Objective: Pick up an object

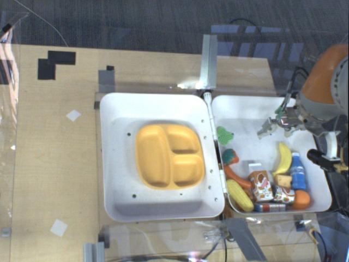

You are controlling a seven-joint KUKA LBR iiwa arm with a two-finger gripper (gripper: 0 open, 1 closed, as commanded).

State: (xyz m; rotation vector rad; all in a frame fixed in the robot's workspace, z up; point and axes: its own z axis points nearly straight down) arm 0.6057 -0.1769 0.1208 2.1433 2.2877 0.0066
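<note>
The left bin (109,146) holds a yellow tray (169,156) with 3 compartments. In the right bin (240,111), toys crowd the near end: a green piece (224,135), a carrot (235,174), corn (239,195), a small carton (262,185), a banana (283,158), a blue bottle (298,173) and an orange (301,200), partly overlapping. The gripper (268,129) hovers over bare floor beyond them, its fingers slightly apart, holding nothing. The arm (327,83) is cut off at the right.
</note>
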